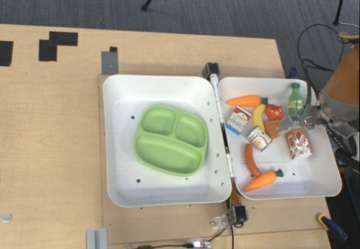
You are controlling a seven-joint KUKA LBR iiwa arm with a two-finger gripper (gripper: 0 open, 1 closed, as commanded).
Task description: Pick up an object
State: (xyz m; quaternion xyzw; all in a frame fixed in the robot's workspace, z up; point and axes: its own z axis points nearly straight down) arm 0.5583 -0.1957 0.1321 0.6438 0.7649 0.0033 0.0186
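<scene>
- The objects are lying in the right bin point(323, 186): a green bottle point(295, 98) at the far side, a red tomato point(274, 111) and a banana point(258, 116) beside it, and an upper carrot point(244, 100) pointing towards the divider.
- A small carton point(237, 120), a can point(259, 139) and a brown block point(273, 128) are crowding the middle.
- A sausage point(251, 159) and a lower carrot point(261, 181) are resting near the front wall, and a snack packet point(298, 144) is lying to the right.
- The gripper point(302, 118) is hanging low between the bottle and the packet; whether it is grasping anything cannot be told.
- A green divided plate point(170, 140) is sitting in the left bin point(121, 186).
</scene>
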